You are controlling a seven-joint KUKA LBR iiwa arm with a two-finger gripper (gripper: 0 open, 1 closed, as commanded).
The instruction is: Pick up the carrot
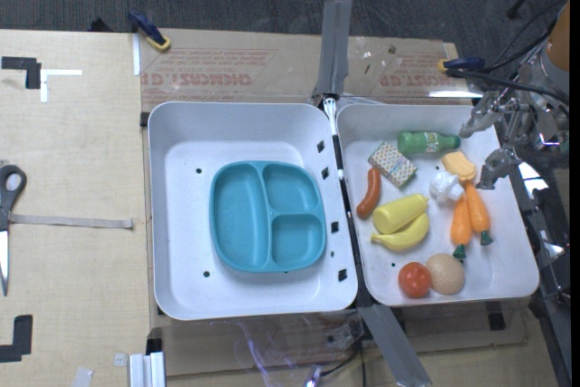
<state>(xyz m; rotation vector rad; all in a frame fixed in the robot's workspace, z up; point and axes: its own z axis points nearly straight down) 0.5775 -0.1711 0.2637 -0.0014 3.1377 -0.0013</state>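
Claw (497, 160) over right white bin (517, 285), grip state unclear. Orange plastic carrot (469, 215) lies just below, beside small white toy (444, 186). Risk: crowded neighbours cause wrong pick.

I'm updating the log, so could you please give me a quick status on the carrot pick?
End effector above right bin's far right side. Orange tapered carrot lying in bin, not held. White lumpy piece touches its upper end.

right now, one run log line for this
phase: approach | gripper: above right bin | carrot: in bin, not held
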